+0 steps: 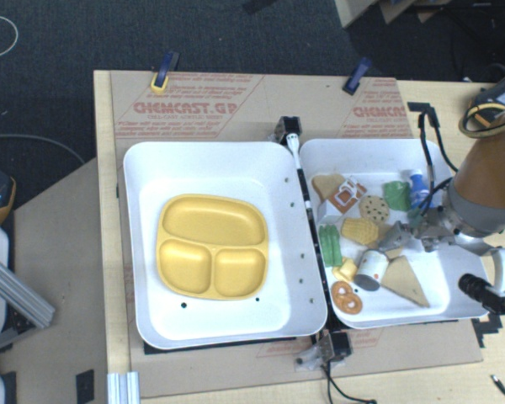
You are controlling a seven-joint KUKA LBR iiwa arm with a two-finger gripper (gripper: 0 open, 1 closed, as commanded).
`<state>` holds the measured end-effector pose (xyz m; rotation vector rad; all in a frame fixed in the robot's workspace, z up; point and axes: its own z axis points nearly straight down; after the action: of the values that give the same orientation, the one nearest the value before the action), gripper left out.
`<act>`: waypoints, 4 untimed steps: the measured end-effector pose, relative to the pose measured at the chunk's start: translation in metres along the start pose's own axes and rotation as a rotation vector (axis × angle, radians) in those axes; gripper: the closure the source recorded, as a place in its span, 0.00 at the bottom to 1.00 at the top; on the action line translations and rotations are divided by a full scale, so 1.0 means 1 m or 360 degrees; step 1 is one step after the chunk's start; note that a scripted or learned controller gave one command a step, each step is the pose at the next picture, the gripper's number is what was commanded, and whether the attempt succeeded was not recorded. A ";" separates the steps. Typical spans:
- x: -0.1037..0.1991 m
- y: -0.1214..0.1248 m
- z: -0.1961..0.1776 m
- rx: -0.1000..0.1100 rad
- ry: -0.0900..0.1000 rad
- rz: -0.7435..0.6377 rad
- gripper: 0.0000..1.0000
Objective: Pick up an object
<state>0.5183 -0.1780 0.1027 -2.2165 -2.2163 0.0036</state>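
Pretzel (346, 296): nearest the front rim of the right bin (429, 311), at its left corner, lying flat.
Tan wedge (406, 281): front middle of the right bin, just right of the grey-and-white cylinder (371, 268), well clear of the arm.
Green pod (329, 245): lies along the right bin's left wall, just behind a small yellow piece (346, 271).
Corn cob (359, 231): mid-bin, with the round cookie (371, 208) just behind it.
Gripper (408, 234): low over the middle of the right bin; the fingers merge with a grey shape beneath them, so how far apart they stand, and whether anything is between them, cannot be told.
Arm (483, 183): enters from the right, its orange band covering the bin's right wall.
Green block (396, 194): behind the gripper, with a blue piece (417, 183) partly hidden by cables.
Red-and-white piece (347, 195): far left of the right bin, resting on a tan slice (326, 185).
Yellow tray (212, 245): three compartments, centred in the left bin (151, 162).
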 end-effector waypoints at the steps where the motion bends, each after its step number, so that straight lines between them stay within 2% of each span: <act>1: 0.000 0.002 0.015 -0.0010 -0.0001 -0.0001 0.00; 2: -0.001 0.004 0.002 -0.0032 -0.0011 0.0002 1.00; 4: 0.013 0.000 -0.095 -0.0020 -0.0009 -0.0002 1.00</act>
<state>0.5193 -0.1658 0.1982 -2.2242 -2.2271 -0.0039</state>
